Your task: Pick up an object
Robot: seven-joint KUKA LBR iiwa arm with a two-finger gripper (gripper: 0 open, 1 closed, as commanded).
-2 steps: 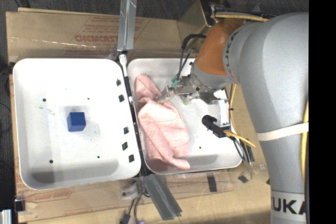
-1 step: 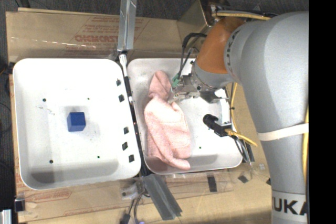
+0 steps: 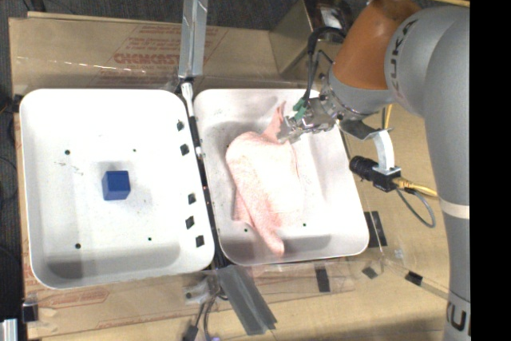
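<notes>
Pink terry cloth (image 3: 267, 184) lies crumpled in the right bin (image 3: 343, 196), one corner drawn up toward the bin's far edge. Camera view: my pincer (image 3: 297, 124) sits at that raised corner, touching or just over it; whether it is spread or pinching, I cannot tell. Blue cube (image 3: 116, 184) rests alone in the left bin (image 3: 48, 132), well apart. Judged step: grasp attempt on the cloth. Next move calls for a confirmed pinch, then a straight lift clear of the rim.

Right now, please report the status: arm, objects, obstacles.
Gripper over right bin, at pink cloth's top edge. Blue cube alone in left bin.
</notes>
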